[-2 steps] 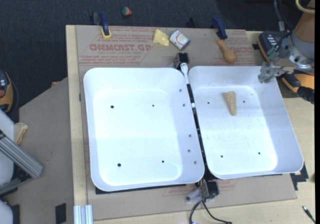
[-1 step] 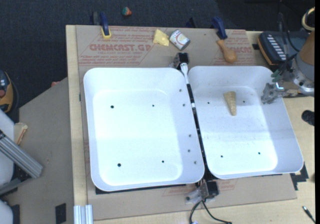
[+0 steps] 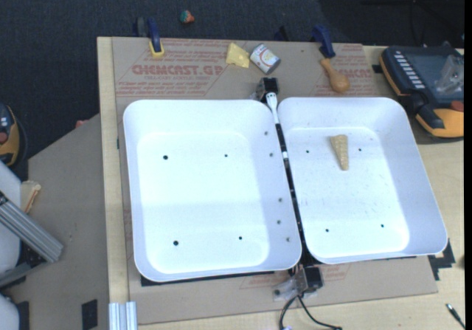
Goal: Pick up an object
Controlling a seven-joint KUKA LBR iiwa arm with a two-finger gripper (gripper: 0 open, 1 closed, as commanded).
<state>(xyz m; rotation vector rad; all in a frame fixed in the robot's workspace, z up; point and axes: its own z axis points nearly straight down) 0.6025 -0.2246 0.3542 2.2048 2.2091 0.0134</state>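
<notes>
Two shallow white bins sit side by side on a brown board with red lettering. The left bin shows four small dark dots on its floor. The right bin holds one thing: a small cone, tan and pale, like an ice-cream cone, lying on its side in the upper middle of the bin floor. Its narrow tip points toward the far rim and its wider end toward the near rim. It lies well apart from all four walls (the floor around it is speckled with fine dark flecks).

Beyond the bins, on the board's far strip, lie three loose things: one yellow wedge, one small white and grey block just beside it, and one tan wooden piece shaped like a pear or a spoon, farther right. Two blue clamps grip the board's far edge, one toward the left and one toward the right.

A black strip runs along the seam between the bins. I cannot tell the state of the pincer.
</notes>
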